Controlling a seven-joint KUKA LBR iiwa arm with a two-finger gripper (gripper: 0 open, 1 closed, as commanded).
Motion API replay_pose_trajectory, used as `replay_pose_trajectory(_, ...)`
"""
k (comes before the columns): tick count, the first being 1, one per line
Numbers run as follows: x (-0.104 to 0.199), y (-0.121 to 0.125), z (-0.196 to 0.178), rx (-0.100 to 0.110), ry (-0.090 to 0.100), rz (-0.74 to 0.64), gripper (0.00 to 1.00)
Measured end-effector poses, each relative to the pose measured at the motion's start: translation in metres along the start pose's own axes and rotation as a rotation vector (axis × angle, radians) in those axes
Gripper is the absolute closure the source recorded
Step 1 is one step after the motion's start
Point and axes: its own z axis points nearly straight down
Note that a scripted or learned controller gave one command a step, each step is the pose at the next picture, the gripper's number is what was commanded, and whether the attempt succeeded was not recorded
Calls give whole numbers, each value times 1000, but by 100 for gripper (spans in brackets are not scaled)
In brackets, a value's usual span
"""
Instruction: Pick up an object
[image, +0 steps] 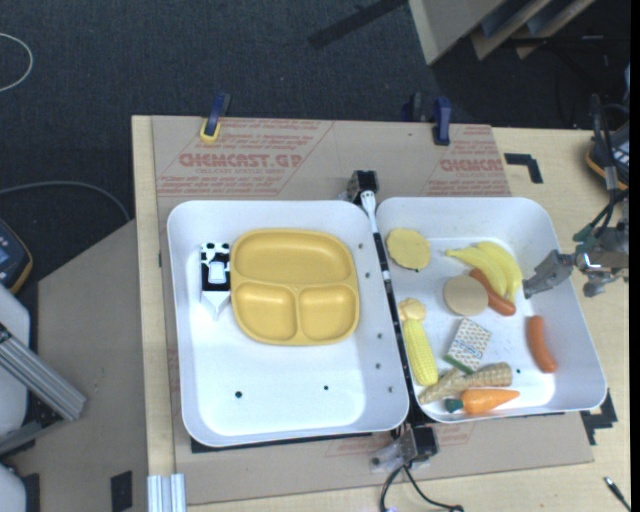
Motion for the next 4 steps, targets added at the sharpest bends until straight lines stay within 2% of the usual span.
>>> replay_pose_trajectory(1, 0, 2, -6, -13, -3, -3, 0)
replay_pose_trajectory(2, -3, 7, 56, -5, 0, -3, 0)
replay_pose_trajectory(4, -8, 16, 174, -13, 1, -2, 0)
